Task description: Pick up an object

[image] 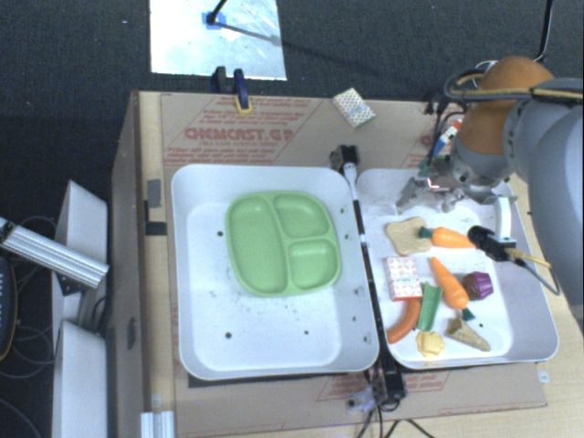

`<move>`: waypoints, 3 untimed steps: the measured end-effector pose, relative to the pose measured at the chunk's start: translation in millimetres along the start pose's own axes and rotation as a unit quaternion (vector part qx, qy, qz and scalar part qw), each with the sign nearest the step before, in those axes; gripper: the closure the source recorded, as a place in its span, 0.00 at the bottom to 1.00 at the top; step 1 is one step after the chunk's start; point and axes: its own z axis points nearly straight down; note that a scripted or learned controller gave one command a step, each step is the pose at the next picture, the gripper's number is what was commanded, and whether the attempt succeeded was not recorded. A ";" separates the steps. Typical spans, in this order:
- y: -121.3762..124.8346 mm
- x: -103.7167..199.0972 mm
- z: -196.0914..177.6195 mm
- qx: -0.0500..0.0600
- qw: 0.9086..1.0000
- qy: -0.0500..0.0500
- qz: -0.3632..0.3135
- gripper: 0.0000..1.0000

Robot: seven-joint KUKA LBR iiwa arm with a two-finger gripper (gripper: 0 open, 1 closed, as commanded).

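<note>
Your gripper (436,190) hovered at the right bin's (538,331) far edge; I couldn't tell its state. The carrot (451,238) lay just nearer the camera, long axis running left-right.

We see toy foods loose in right bin (538,331): tan bread slice (407,235), carrot (451,238) beside it, pink patterned box (402,277), second carrot (447,283), green piece (430,305), orange sausage (404,320), purple piece (478,286), yellow piece (430,343), tan wedge (469,336).
</note>
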 end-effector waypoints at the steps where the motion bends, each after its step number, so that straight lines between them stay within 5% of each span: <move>1: 0.1 -15.2 -0.1 0.000 1.000 0.000 0.000 0.00; 2: 0.1 20.7 0.6 0.000 1.000 0.001 -0.001 0.00; 3: -0.1 -9.1 0.1 0.000 1.000 0.000 0.000 0.00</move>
